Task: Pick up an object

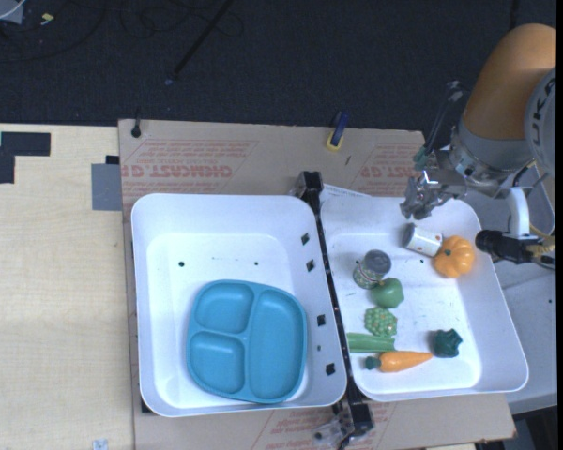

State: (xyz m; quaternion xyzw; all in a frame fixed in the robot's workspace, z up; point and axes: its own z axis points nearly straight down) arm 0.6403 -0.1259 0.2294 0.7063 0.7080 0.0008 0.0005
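Hanging over the far end of the right bin (pixel 503 345), the jaws (pixel 418 202) are dark and blurry, so I cannot tell if they are holding anything. A white cup (pixel 419 240) is lying just below them, touching an orange pumpkin (pixel 454 257). A blue tray (pixel 247 341) is sitting in the left bin (pixel 159 251).

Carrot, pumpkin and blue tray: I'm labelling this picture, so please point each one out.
carrot (pixel 405 361), camera view, middle of its orange body.
pumpkin (pixel 453 257), camera view, centre of its orange top.
blue tray (pixel 275 337), camera view, floor of its large compartment.
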